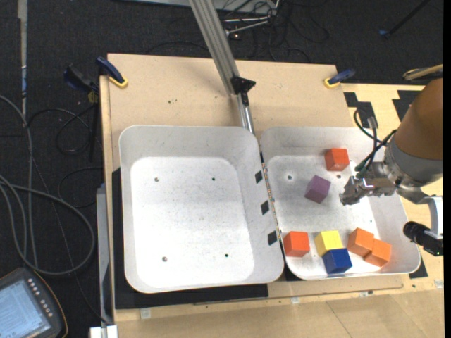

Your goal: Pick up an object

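Blocks for the picking lie in the right bin (394, 263), and the nearest candidate is the purple block (318, 188), which sits tilted on the floor of that bin, clear of its neighbours. An orange block (337, 158) rests just beyond it toward the far wall, and along the near wall a cluster gathers: an orange block (297, 243), a yellow block (328, 241) touching a blue block (337, 260), and two more orange blocks (370, 246) pressed together at the right. The gripper (351, 192) hangs low over the bin floor just to the right of the purple block, apart from it, with nothing visible between its tips; whether the jaws stand wide or narrow I cannot tell, since the tool is small and dark against the wrist. The left bin (134, 189) plays no part at this stage. My judgement is that the step in hand is the approach to a grasp, and the purple block is the sensible target because it has free space on every side. To do it well, the arm should centre over the block before descending and turn the wrist so the tips meet two flat, opposite faces instead of corners, since the block lies rotated. Going for the crowded row near the front wall risks a tip landing on a neighbour.
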